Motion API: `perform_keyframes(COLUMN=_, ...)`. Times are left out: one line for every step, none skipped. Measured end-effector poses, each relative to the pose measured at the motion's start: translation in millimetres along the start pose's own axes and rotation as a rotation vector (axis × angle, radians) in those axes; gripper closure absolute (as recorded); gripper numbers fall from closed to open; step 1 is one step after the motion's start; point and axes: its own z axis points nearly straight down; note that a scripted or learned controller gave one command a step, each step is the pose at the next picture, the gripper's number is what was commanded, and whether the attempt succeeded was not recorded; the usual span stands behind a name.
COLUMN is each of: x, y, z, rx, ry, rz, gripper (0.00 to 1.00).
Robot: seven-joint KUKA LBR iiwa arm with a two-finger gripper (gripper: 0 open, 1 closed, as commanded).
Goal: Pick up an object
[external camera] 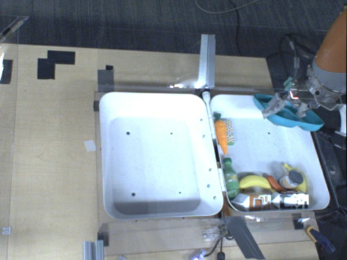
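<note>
- We see the end effector (286,103) at 2 o'clock, over the far right corner of the right bin (320,161); its fingers close on a teal blue dish-like object (295,118).
- That teal object sits tilted, across the bin's far right rim, pinched at its left end.
- The arm (332,64) comes in from 3 o'clock, orange band showing above the wrist.
- Left bin (154,150) lies at 9 o'clock of the right bin, the two touching along the middle divider.
- In the right bin: a carrot (220,135) along the left wall, a green bottle (230,179) just below it at 7 o'clock.
- A banana (255,183) lies beside the bottle; a dark can-like item (274,201) lies against the near wall.
- A yellow-and-grey object (294,177) sits at 5 o'clock; we can't identify it.
- Both bins rest on the desk (49,161).
</note>
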Motion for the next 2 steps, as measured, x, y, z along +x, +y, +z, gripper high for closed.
perform_keyframes(x=52.1, y=25.7, z=-3.8, rx=-0.009, ry=-0.001, rz=-0.151, gripper=1.00)
perform_keyframes(x=52.1, y=25.6, z=-3.8, rx=-0.009, ry=-0.002, rz=-0.152, gripper=0.00)
